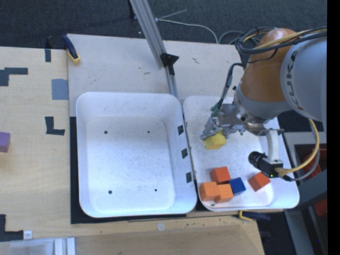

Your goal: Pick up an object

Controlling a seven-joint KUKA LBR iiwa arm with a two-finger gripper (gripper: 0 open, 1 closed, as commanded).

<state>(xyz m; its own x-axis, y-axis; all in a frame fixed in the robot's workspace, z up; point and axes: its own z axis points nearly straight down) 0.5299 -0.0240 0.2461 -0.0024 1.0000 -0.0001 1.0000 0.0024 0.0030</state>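
From above, the pale wooden bench (32, 158) carries two white bins over dark carpet (64, 7). The left bin (127, 102) lies beside the right bin (199, 110), touching it. Over the right bin, the gripper (213, 134) pinches a yellow object (215, 141). Orange blocks (218, 184) and a blue block (237, 185) cluster at that bin's near edge.

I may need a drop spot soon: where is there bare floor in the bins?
The left bin has open floor from wall to wall. In the right bin, the near end is crowded with orange blocks and a blue block; the gripper is at the yellow object.
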